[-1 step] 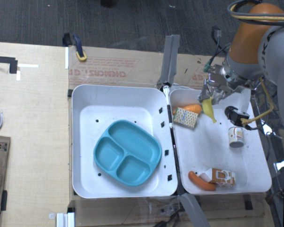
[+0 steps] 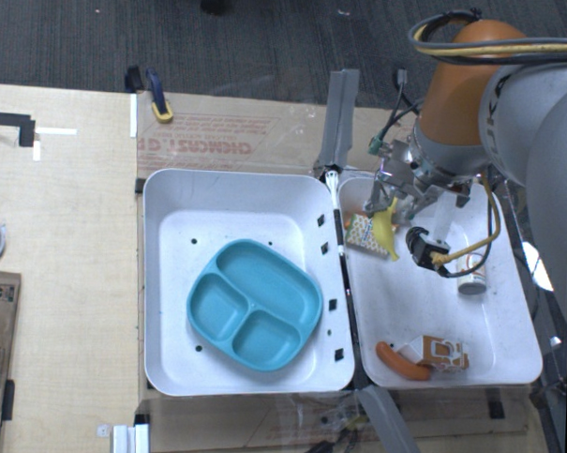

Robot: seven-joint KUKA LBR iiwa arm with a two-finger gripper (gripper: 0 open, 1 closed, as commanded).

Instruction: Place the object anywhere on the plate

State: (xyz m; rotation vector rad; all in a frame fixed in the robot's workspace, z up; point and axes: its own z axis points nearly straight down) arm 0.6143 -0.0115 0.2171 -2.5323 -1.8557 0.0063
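Dark carpet runs behind a pale wooden bench [image 2: 59, 220] that carries two shallow white bins side by side. In the left bin [image 2: 160, 262] lies a blue plate [image 2: 253, 305] with three compartments, set at a slant so its long axis runs from lower left to upper right; nothing rests on it.

Over the far end of the right bin [image 2: 503, 352] hangs the grey arm with its orange band [image 2: 463, 79], and the gripper [image 2: 397, 202] reaches down toward the bin's upper left corner. Whether its fingers are spread or closed cannot be told from this angle. Just at and below the gripper sit a yellow object [image 2: 386, 230] and a small checkered packet [image 2: 361, 233], touching or overlapping each other near the wall between the bins; the yellow piece's long axis runs roughly top to bottom. Whether either is gripped cannot be told.

Near the bin's front edge lie an orange sausage-shaped item [image 2: 401, 361], pointing lower right, and a brown-and-white packet [image 2: 442, 354] just beside it. A small grey cylinder [image 2: 471, 284] stands toward the right side.
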